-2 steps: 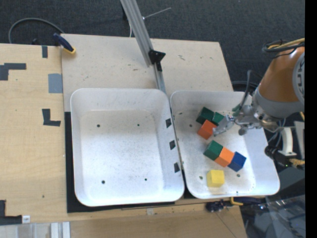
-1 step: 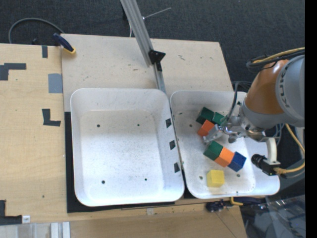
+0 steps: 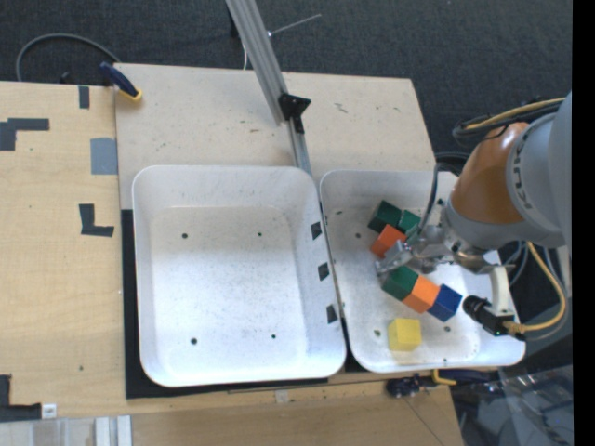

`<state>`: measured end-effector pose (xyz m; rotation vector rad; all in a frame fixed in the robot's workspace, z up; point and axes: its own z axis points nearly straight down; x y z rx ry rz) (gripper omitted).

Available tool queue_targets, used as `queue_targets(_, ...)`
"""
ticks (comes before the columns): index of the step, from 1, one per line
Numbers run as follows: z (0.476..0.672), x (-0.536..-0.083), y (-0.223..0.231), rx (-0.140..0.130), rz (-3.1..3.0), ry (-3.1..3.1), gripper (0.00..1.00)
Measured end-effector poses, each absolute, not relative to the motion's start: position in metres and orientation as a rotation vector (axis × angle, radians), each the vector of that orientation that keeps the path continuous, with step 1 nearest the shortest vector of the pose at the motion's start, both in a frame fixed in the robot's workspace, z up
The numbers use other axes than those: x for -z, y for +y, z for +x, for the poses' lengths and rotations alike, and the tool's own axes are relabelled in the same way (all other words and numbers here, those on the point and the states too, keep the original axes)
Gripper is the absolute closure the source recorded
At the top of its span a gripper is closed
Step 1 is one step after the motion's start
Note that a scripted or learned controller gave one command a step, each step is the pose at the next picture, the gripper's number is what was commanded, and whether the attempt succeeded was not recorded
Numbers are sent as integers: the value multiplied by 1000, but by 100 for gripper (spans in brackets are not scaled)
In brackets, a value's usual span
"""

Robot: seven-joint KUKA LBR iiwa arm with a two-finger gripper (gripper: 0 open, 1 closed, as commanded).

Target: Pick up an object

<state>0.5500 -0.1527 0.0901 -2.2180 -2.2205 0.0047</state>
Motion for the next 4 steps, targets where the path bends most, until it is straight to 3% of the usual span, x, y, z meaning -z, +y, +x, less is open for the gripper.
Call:
queue_targets(1, 550, -101, -152, -3, -2215, -2223, 100)
queue_targets(4, 548, -269, -151, 3, -2222, -2227, 100)
